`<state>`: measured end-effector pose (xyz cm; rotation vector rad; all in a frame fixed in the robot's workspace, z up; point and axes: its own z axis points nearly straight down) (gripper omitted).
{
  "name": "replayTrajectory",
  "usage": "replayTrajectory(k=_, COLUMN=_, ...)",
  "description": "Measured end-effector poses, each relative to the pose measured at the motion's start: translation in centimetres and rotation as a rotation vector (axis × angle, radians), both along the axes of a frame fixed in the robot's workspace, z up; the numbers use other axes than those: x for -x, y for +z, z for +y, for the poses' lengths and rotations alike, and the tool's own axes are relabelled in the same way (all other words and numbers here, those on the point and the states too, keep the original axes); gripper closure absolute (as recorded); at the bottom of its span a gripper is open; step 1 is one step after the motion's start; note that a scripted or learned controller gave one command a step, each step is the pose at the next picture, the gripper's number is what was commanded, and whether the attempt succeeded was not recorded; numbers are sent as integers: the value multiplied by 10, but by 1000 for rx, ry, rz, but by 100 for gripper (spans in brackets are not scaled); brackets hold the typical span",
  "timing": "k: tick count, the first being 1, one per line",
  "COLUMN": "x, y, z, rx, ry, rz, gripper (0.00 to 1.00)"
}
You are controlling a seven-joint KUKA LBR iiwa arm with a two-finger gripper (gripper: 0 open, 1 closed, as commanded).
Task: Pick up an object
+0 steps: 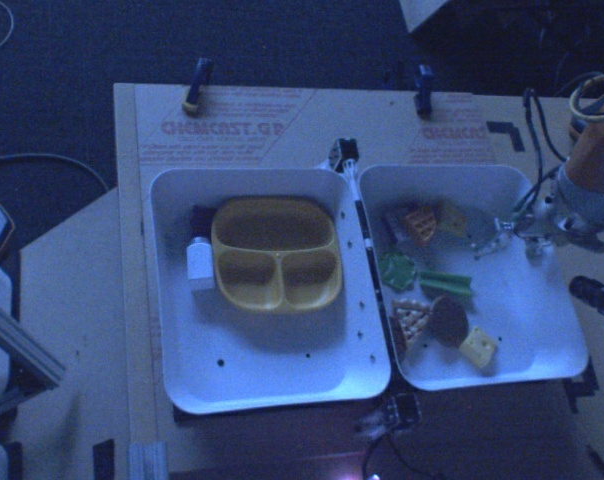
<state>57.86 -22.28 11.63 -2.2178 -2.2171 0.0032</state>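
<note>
The bench (132, 268) carries two shallow white bins side by side, and the divider where they meet serves as the landmark here. To the left of that divider sits the left bin (182, 368), holding a yellow compartment tray (275, 255) just beside the divider, with a small white bottle (200, 263) touching the tray's far side from the divider. To the right of the divider lies the right bin (542, 338), where the loose objects cluster close against the divider: an orange block (419, 223) and a yellow piece (452, 218) toward the far end, a green toy (397, 268) with a long green stick-like piece (447, 285) running away from the divider, then a waffle-patterned piece (410, 318), a dark brown round item (448, 320) and a yellow cheese wedge (478, 348) toward the near end. The arm (587, 183) reaches in from the side of the right bin farthest from the divider, and its gripper (497, 238) hangs over bare bin floor, well apart from the divider; the dim light leaves its opening impossible to judge. Nothing appears held. The nearest candidates, the yellow piece and the green stick, lie from the gripper toward the divider, the stick's long axis pointing roughly at the gripper, so a grasp probably needs travel toward the divider and a descent.
</note>
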Motion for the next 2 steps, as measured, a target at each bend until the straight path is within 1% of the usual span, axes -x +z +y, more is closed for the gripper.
replayTrajectory(k=1, x=-2, y=-32, z=6, rx=-8, ry=5, rz=-3, gripper=0)
replayTrajectory(k=2, x=-2, y=-20, z=3, rx=0, ry=4, rz=-7, gripper=100)
